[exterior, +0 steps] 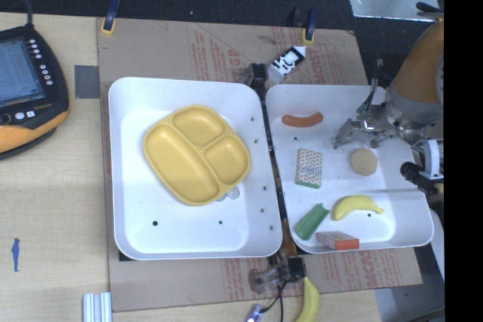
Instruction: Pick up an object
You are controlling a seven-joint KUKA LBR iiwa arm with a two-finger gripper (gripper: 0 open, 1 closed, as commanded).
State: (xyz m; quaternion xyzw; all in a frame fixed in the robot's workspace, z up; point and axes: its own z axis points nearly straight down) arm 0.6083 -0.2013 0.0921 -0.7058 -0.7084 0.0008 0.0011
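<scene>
The likeliest thing to go for is the round biscuit [364,161], lying flat on the floor of the right bin [407,234], a little right of its middle and with bare white floor all round it. The fingers [341,139] hang just on its far side. They look spread apart with nothing between them, though the metal is small and glinting, so take that as a reading and not a certainty. To do this step well, bring them a short way toward the near side until the biscuit sits squarely between the tips, then lower them straight down. The biscuit is low and flat, so the tips probably need to reach almost to the floor before closing, or they will slide over its top. Close across its width, and lift only when you can see it caught. Its neighbours give you room. The patterned square [309,167] lies to the left and the banana [357,206] on the near side, both apart from it, while the sausage [302,119] is off toward the far left corner. The green piece [311,221] and the red block [337,240] lie well clear by the near wall. The left bin [136,230] holds a yellow divided plate [198,153], and a handheld screen [23,87] rests at the left of the counter [45,200]. None of these concern this move.
</scene>
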